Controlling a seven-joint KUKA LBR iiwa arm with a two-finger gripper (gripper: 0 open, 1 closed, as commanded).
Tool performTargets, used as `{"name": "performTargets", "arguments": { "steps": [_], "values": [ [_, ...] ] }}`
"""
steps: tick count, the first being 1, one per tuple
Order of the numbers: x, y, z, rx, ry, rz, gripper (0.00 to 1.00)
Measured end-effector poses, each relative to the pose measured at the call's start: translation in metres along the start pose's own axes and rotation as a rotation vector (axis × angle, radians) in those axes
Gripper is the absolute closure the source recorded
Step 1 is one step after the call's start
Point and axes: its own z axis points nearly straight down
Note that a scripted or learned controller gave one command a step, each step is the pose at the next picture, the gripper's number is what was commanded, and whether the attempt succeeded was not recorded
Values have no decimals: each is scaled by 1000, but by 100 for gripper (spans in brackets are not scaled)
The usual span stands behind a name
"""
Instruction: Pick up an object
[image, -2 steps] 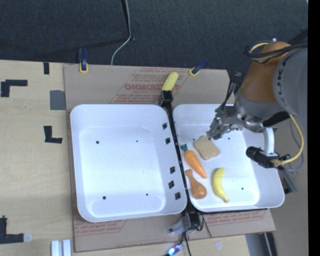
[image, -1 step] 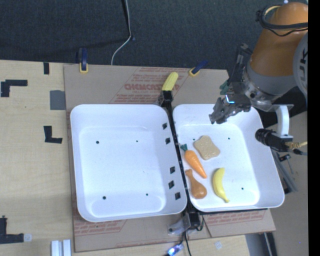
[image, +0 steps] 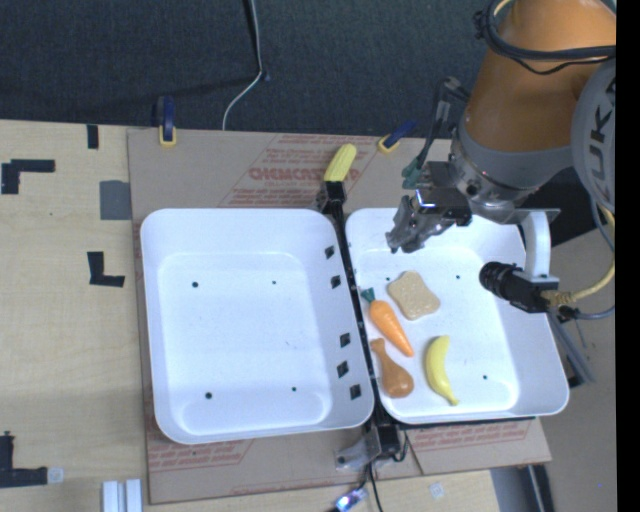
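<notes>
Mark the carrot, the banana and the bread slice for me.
carrot (image: 391, 328), camera view, middle of its orange body.
banana (image: 439, 368), camera view, middle of its curve.
bread slice (image: 413, 296), camera view, centre of its top face.

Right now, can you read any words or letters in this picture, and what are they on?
"CHEMCRAFT" or something close: red print on the cardboard sheet behind the bins, blurry, so the spelling is unsure.
"UK": part of bigger lettering on the grey arm, cut off.
Faint red print on the cardboard's front edge: too blurred to read.
</notes>
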Motion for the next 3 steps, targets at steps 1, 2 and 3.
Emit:
{"name": "performTargets", "arguments": {
  "steps": [1, 2, 3],
  "values": [
    [47, -47, -51, -1, 0, 1, 100],
    [87, -51, -178, -11, 2, 3, 100],
    [132, -51, -170, 4, -2, 4, 100]
  ]
}}
